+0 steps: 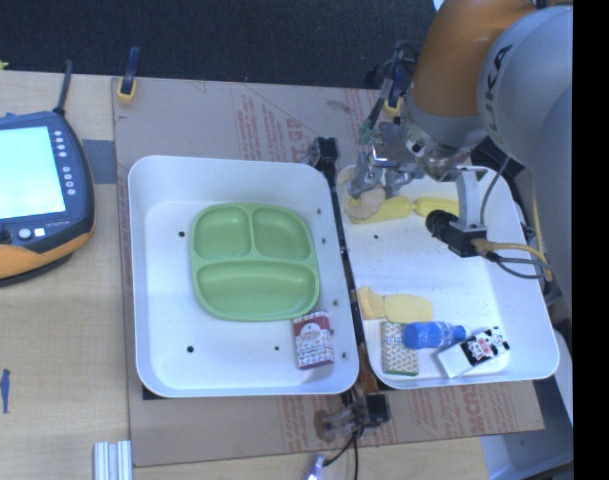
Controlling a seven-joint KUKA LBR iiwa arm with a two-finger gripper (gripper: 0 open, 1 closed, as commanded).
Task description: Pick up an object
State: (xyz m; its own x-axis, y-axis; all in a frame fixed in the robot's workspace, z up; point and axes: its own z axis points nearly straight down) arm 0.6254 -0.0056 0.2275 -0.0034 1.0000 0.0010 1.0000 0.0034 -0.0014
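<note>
- The gripper (367, 183) is low over a tan round piece (364, 206) at the back of the right bin (529, 353), next to the divider.
- I judge this the reach-and-grasp step; whether it is clenched I cannot tell.
- Next: seat around the piece, close, lift straight.
- No label is readable.

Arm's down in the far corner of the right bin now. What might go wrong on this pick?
1. The tool sits right by the bin wall; it may scrape or snag the wall.
2. The tan round piece and the yellow piece lie touching beneath it, so it may catch both or push one away.
3. The black cable hangs low over the bin and could drag items.
</note>
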